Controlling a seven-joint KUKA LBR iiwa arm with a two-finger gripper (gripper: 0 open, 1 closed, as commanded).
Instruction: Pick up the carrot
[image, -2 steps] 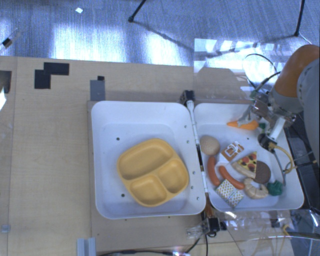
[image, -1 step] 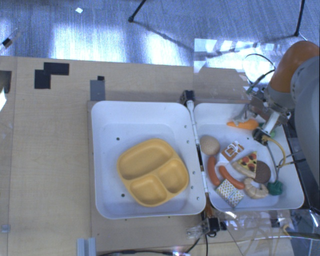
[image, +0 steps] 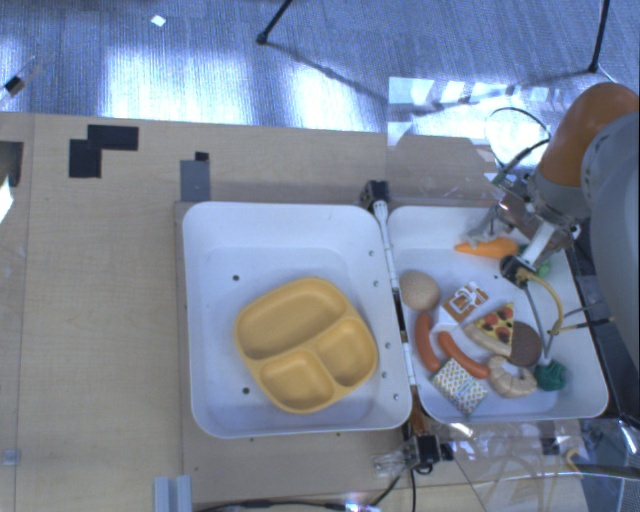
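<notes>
Tool sits at carrot's right end; carrot lies left-right; can't tell whether it's gripped.

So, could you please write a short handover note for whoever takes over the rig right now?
Gripper: low over the far end of the right bin, right at the carrot. Whether its fingers are open or shut cannot be told from this view.
Carrot: lying at the far end of the right bin, apart from the pile of other toy food nearer the camera.
Left bin: holds a yellow divided plate.
Done: the arm has reached the carrot.
Left: confirm a grip, then lift the carrot out.
</notes>
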